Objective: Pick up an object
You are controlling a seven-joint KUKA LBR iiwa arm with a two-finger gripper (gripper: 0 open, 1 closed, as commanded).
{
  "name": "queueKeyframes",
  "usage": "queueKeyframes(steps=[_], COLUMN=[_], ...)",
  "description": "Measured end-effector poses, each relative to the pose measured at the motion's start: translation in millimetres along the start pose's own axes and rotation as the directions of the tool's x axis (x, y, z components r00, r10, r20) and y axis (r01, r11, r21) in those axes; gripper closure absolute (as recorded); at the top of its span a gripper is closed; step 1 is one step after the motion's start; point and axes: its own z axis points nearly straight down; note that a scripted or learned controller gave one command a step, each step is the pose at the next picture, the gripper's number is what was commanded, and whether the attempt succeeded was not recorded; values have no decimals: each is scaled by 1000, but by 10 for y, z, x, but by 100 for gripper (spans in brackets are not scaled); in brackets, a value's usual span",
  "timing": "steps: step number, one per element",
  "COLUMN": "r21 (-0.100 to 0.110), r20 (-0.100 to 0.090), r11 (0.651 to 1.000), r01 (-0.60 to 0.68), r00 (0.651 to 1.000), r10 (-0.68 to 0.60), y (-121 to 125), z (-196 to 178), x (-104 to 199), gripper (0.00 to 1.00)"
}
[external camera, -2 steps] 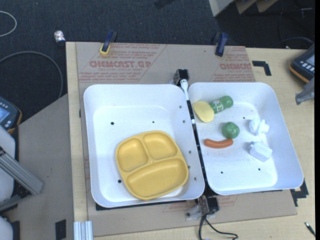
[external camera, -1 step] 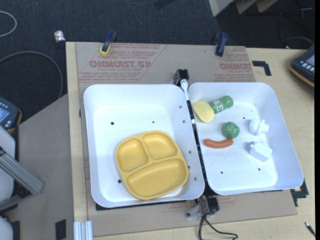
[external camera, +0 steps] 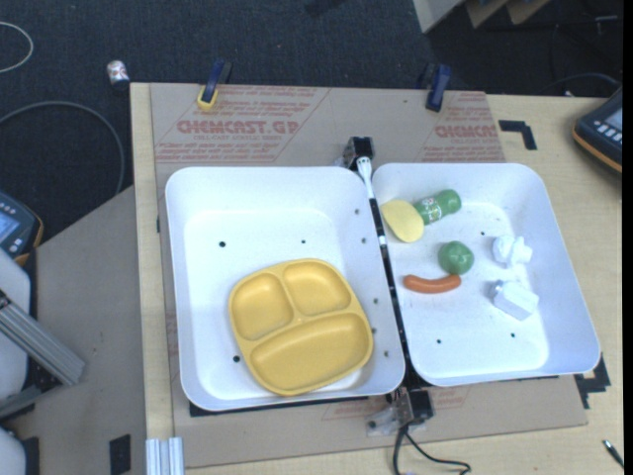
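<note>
Altogether, two shallow white bins are seen on the surface: the left bin holds one glossy yellow three-compartment tray. In the right bin lie one yellow lemon-shaped piece, one green bottle, one green ball, one orange sausage and two white lumps.

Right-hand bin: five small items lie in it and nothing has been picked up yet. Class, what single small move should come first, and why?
Probably bring the arm in over the right bin and stop above the orange sausage-shaped toy. It lies flat with bare floor around it, apart from the green ball, while the yellow piece touches the green bottle.
</note>
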Motion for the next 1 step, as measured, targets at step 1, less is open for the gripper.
queueKeyframes(steps=[1], r21=[18], r20=[-11], r11=[1000], r01=[3], r00=[1000], r10=[-3], y=[-18], z=[1039], x=[347], gripper=[100])
